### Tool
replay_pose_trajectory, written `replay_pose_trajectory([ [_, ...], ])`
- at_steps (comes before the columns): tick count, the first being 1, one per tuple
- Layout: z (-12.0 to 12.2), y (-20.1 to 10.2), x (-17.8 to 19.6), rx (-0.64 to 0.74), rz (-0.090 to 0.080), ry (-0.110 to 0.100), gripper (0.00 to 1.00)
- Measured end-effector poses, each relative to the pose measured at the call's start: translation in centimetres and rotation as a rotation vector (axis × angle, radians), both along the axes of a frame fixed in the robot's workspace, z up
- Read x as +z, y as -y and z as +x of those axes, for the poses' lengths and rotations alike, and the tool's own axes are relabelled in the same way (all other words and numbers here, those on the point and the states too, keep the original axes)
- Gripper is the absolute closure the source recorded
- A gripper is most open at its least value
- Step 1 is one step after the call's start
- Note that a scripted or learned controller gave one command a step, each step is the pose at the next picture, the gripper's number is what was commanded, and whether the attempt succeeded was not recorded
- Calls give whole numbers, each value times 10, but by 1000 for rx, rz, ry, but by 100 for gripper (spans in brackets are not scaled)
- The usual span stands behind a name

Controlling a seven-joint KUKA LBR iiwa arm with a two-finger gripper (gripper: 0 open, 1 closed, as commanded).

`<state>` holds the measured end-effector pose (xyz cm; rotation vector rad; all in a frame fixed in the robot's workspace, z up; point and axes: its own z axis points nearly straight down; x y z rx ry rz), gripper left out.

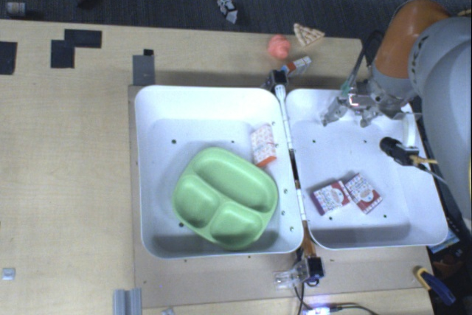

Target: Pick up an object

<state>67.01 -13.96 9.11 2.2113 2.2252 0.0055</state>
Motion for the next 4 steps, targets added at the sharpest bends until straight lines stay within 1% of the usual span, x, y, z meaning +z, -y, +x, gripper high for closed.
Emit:
replay_pose_trajectory([
  [1,-106,14,102,-3,-1,0,0],
  [2,-151,21,-4,-5,-1,0,0],
  [3,-149,21,8,-4,-2,6,100],
  [4,-149,21,8,-4,-1,5,0],
])
